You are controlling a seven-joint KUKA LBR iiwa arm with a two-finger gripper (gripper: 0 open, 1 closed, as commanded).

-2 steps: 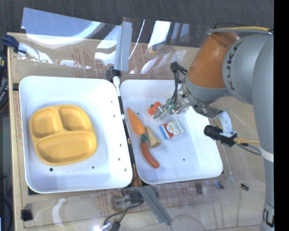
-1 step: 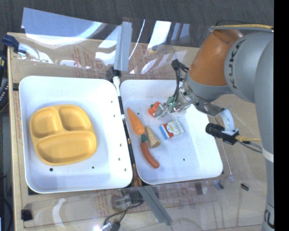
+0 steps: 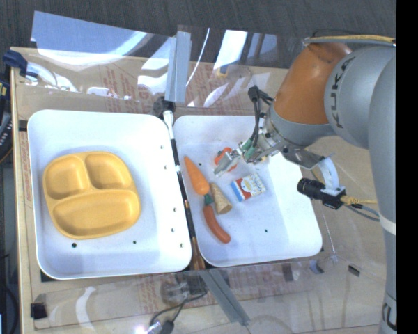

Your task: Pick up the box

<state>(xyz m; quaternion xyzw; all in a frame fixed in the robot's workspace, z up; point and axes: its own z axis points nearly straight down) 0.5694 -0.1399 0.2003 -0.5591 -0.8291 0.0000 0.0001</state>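
The box (image 3: 248, 186) is small, white, red and blue, and lies flat near the middle of the right bin (image 3: 292, 235). My gripper (image 3: 230, 160) hangs just up and left of it, over a small red item (image 3: 225, 152). Its fingers look slightly apart with nothing clearly between them. The grey arm with its orange band (image 3: 303, 82) comes in from the upper right.
An orange carrot (image 3: 196, 176), a tan wedge-shaped piece (image 3: 221, 199) and a red sausage (image 3: 217, 227) lie in the right bin's left half. The left bin (image 3: 56, 256) holds a yellow divided plate (image 3: 90, 193). A clear wall stands behind both bins.
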